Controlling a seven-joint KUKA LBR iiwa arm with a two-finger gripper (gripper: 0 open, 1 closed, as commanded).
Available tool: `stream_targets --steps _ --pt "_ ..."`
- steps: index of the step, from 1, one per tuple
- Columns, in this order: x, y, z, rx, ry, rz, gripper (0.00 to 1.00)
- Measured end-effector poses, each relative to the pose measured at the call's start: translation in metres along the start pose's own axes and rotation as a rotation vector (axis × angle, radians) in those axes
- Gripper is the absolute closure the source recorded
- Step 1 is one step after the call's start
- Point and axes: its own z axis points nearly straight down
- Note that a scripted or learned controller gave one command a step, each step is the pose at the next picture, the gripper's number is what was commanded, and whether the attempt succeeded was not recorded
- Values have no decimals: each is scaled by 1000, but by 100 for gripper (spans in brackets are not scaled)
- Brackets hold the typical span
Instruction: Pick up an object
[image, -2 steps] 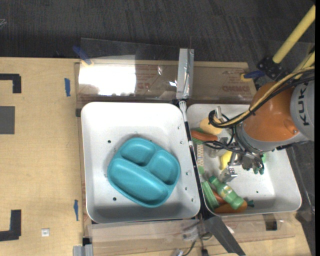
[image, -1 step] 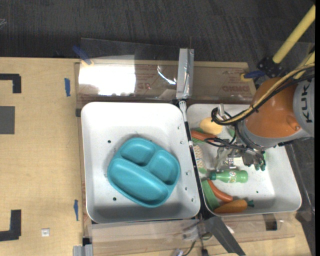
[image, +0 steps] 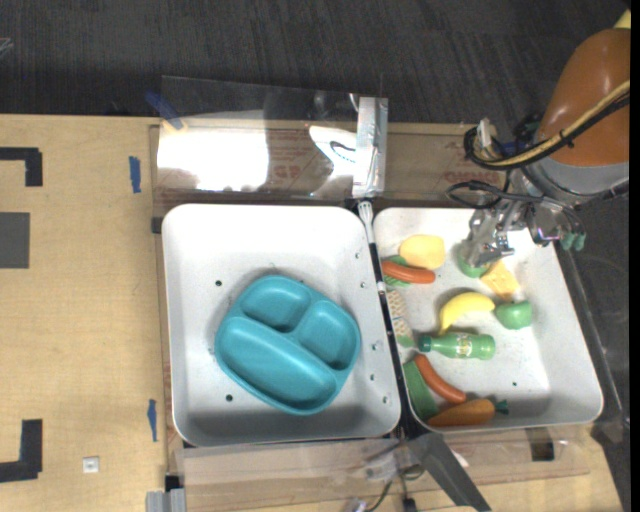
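— White plastic, both bins: the left bin (image: 190, 240) has just a teal divided plate (image: 288, 342) sitting in its middle, while the right bin (image: 570, 350) is crowded with toy food. Why so lopsided?

— I judge the right one is the source pile and the left is where picks get dropped. The toys lie scattered, not arranged: a yellow lemon (image: 422, 249) touching an orange carrot (image: 409, 272) near the divider, a banana (image: 466, 309) in the middle, a green bottle (image: 456, 346) just below it, a second carrot (image: 464, 413) against the near wall.

— And the end effector (image: 489, 243)?

— It hangs low at the bin's far side, right over a green piece (image: 472, 266) and beside a yellow wedge (image: 503, 280). Whether it is apart or clamped I cannot tell; the metal blurs together.

— So nothing lifted yet?

— Nothing I can see between them. The green piece still appears to rest on the bin floor, likely the target.
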Motion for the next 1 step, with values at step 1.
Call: stream_targets --steps 1 --pt "-25 32 -7 -4 8 -63 100"
